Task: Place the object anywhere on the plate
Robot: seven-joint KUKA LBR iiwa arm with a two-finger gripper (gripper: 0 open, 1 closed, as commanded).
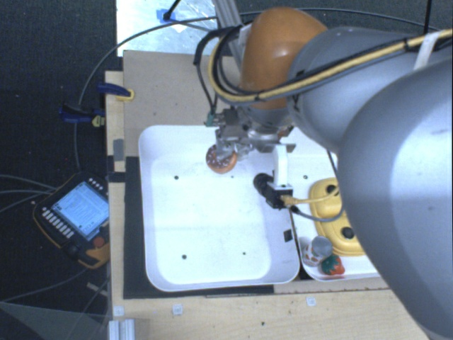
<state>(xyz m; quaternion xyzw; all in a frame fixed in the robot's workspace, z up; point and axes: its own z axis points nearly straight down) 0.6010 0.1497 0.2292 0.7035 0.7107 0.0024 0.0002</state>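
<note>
End effector (228, 151) over far edge of left white bin (205, 261), grip state cannot tell, small brown round object (222, 161) beneath it, yellow plate (333, 218) in right bin, no legible writing

No text, label or number is legible anywhere here.
</note>
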